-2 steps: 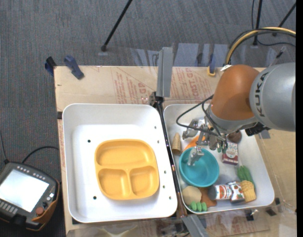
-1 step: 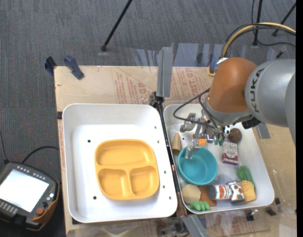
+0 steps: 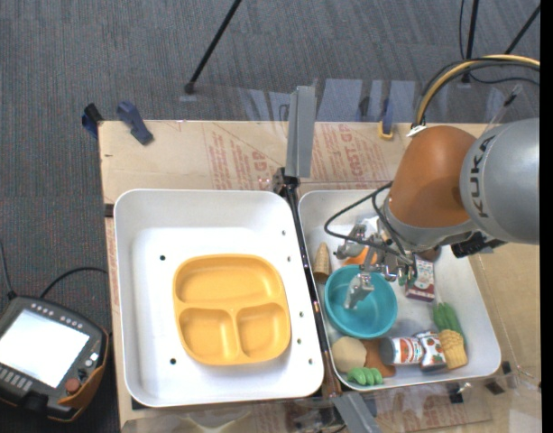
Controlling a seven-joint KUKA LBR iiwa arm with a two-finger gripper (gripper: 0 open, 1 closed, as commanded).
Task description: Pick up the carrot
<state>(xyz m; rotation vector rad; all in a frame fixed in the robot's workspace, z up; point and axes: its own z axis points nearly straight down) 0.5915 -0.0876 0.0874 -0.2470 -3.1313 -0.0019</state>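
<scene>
The carrot (image 3: pixel 379 359), orange with a green leafy end (image 3: pixel 367 377), lies at the front of the right bin (image 3: pixel 486 332). It sits between a beige round piece (image 3: pixel 348 351) and a can (image 3: pixel 419 350). My gripper (image 3: pixel 359 289) hangs over the blue bowl (image 3: pixel 362 307), a little behind the carrot and apart from it. The orange-banded wrist (image 3: pixel 434 188) hides the back of this bin. Nothing can be seen held in the gripper.
A yellow divided plate (image 3: pixel 231 309) lies in the left bin (image 3: pixel 141 233). The right bin also holds a corn cob (image 3: pixel 453 348), a green vegetable (image 3: pixel 447 317), a small carton (image 3: pixel 423 280), a cone-shaped piece (image 3: pixel 322 260) and an orange item (image 3: pixel 348 258) beside the gripper.
</scene>
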